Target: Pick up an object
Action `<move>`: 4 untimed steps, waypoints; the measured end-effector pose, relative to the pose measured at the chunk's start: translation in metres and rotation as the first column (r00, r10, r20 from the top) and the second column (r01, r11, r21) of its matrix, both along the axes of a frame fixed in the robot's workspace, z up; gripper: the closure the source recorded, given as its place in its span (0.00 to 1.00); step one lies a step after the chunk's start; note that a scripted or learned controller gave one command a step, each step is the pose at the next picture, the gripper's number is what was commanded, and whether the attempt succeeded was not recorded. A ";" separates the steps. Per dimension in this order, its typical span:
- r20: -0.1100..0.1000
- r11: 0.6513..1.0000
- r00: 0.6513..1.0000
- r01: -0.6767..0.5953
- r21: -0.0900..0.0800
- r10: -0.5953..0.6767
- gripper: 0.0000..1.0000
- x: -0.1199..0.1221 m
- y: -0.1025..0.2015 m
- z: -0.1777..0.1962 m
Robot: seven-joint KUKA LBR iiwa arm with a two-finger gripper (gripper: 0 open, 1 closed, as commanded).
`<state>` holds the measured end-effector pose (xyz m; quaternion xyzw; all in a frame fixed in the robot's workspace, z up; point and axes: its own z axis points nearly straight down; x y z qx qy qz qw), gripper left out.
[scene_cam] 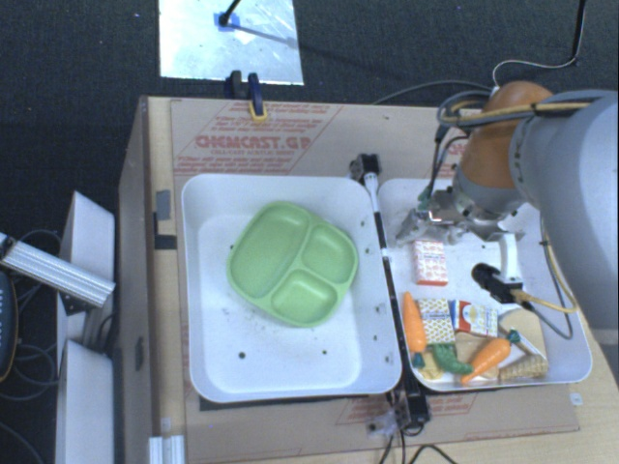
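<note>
Camera view: tool (432,222) low in right bin (576,361), above small carton (430,262), finger state indiscernible

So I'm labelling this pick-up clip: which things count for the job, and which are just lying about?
For the job:
gripper
red-and-white packet
two toy carrots
green toy
small cartons
right bin

Lying about:
green divided plate
left bin
clamp

plate (293,262) pale green | bins (218,288) white | carrots (414,323) orange, at 5 o'clock | packet (430,262) red-white | arm (561,162) grey, orange band
</note>
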<state>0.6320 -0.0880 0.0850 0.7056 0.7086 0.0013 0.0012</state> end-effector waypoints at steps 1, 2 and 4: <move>-0.001 1.000 1.000 0.002 -0.002 -0.002 0.00 0.037 -0.044 0.000; -0.004 1.000 1.000 0.003 0.000 -0.003 0.00 -0.106 -0.010 -0.001; 0.001 1.000 1.000 0.001 -0.002 -0.001 1.00 -0.079 -0.035 0.076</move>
